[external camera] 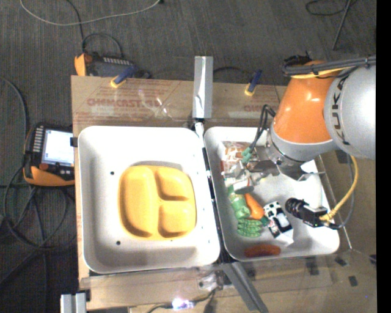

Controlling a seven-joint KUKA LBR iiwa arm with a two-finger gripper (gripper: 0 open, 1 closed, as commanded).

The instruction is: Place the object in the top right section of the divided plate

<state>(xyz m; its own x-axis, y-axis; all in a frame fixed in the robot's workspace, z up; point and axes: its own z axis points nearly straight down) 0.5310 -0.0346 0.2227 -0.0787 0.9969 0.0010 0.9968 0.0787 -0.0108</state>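
- Dark grey carpet floor (153,36) crossed by loose cables (55,18).
- Brown cardboard sheet (140,101) under the bench, held by 2 clamps.
- Orange-cased handheld pendant (49,156) at left.

I see a handheld pendant (50,156) with a lit screen lying left of the worktop (91,98), an orange-and-black device (98,63) behind it, and cables (61,18) trailing across the floor.

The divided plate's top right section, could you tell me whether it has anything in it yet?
Empty. The yellow divided plate in the left bin shows bare yellow in that section; the toy items lie in the right bin.
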